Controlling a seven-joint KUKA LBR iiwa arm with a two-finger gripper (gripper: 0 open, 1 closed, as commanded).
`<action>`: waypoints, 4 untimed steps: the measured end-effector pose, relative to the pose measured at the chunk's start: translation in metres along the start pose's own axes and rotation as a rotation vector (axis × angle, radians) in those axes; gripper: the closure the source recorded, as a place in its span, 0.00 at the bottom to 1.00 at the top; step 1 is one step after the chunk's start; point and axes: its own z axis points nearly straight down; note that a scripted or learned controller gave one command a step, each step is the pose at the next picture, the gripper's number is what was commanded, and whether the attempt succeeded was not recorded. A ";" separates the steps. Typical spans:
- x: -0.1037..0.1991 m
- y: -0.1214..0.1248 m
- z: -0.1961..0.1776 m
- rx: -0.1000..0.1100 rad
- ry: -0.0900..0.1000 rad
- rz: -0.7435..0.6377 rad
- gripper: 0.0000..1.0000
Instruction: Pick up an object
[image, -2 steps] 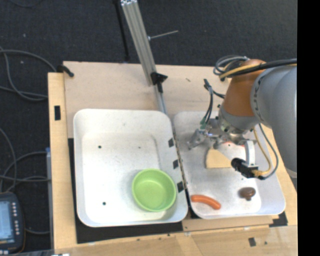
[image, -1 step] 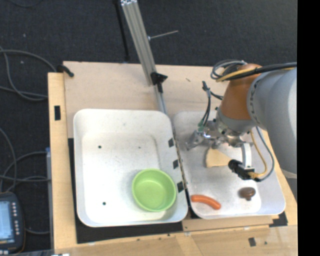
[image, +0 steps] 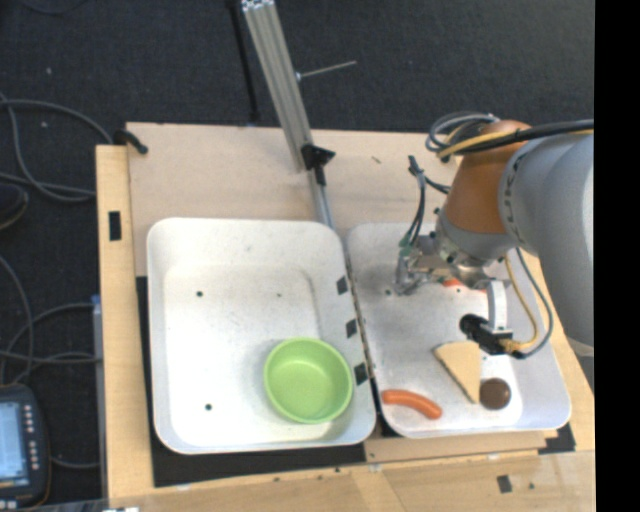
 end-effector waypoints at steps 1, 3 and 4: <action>-0.001 0.008 -0.064 0.009 0.003 -0.009 1.00; -0.001 0.012 -0.183 0.010 0.003 -0.011 1.00; 0.041 0.015 -0.179 0.017 0.003 -0.011 1.00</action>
